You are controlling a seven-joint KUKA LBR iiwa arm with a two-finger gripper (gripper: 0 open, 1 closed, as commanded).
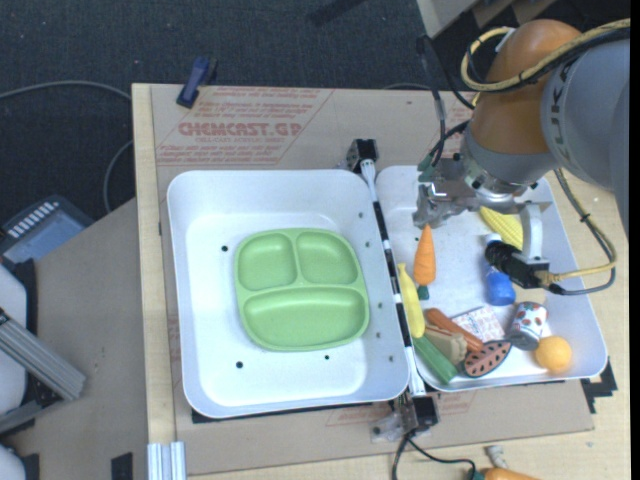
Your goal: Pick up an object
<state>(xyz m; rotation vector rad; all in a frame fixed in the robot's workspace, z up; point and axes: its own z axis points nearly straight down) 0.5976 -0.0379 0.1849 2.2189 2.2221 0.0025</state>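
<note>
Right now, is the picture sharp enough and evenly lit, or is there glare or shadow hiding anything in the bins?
Camera view: lighting even and soft, focus fairly sharp across both bins; mild glare on the left bin's white rim; the arm shades the right bin's top corner, where the hand looks dim above the carrot.

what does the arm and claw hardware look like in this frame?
Arm: bulky grey casing with a rounded orange band above the wrist. Yellow and dark cables loop beside the band and trail along the wrist. Claw: small silver-grey metal assembly beneath a round grey flange.
</note>
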